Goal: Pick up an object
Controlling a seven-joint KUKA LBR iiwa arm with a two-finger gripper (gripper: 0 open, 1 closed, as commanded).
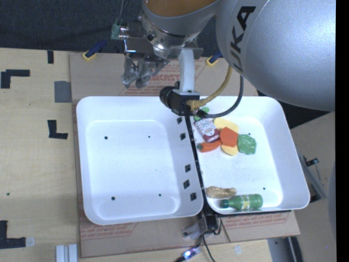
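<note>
Two white bins (87, 162); right one holds one green bottle (242, 202); gripper (139, 75) fingers' state: cannot tell.

We count two shallow white bins, a left bin (131, 168) and a right bin (272, 146), side by side on the bench. In the right one we make out one green bottle (242, 202), one tan ginger-like piece (220, 191), one green vegetable (246, 144), one small red-and-white packet (206, 128), one orange-red piece (229, 137) and one yellow piece (226, 125) clustered together.
</note>
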